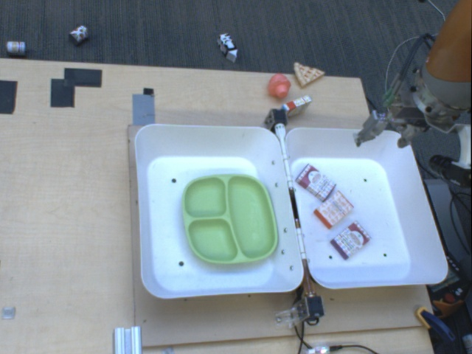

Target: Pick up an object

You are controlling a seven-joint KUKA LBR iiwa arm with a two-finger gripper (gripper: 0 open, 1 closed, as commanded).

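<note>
Three small packets lie in the right bin [413, 220]: a red-and-white one [316, 182] at the top, an orange one [334, 210] in the middle and a dark red one [349, 240] below. A green divided plate [230, 218] rests in the left bin [158, 220]. My gripper [385, 134] hangs over the right bin's far rim, up and to the right of the packets. It is open, its two fingers spread wide with nothing between them.
On the bench behind the bins sit a red ball [279, 85], a pizza-slice toy [308, 73] and a small red-tipped tube [296, 105]. Black tape patches [74, 83] mark the bench at left. Small bits lie on the dark floor [228, 46].
</note>
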